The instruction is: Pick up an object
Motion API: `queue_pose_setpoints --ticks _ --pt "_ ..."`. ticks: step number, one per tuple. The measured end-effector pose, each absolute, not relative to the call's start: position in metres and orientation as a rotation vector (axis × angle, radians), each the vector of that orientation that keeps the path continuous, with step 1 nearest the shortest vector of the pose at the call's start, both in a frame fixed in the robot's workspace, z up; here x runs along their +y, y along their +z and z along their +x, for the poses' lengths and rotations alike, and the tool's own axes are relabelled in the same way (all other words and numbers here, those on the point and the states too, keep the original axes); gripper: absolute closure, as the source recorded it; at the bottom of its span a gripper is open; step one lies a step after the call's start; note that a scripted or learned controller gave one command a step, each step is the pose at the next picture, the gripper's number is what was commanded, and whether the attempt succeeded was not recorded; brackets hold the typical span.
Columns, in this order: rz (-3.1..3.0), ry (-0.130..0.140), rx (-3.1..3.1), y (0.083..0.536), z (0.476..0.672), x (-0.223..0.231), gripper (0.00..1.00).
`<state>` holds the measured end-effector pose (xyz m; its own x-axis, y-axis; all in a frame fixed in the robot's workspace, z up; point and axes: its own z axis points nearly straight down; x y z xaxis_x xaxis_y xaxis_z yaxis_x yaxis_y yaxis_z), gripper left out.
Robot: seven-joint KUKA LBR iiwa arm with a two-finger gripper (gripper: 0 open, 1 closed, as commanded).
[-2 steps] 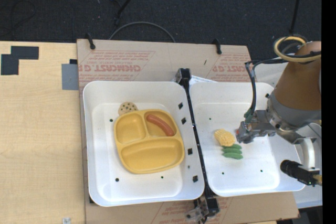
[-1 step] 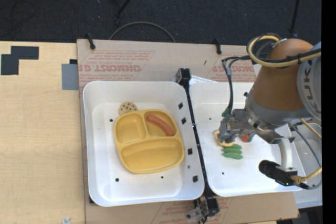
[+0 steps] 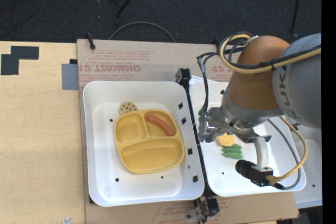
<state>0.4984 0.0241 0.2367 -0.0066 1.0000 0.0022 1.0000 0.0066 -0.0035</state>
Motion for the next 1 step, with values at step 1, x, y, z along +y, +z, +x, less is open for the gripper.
queue_pose_setpoints --ticks 1 --pt "-2.213 0.004 -2.224 0.2259 0.5085 0.0772 1.0"
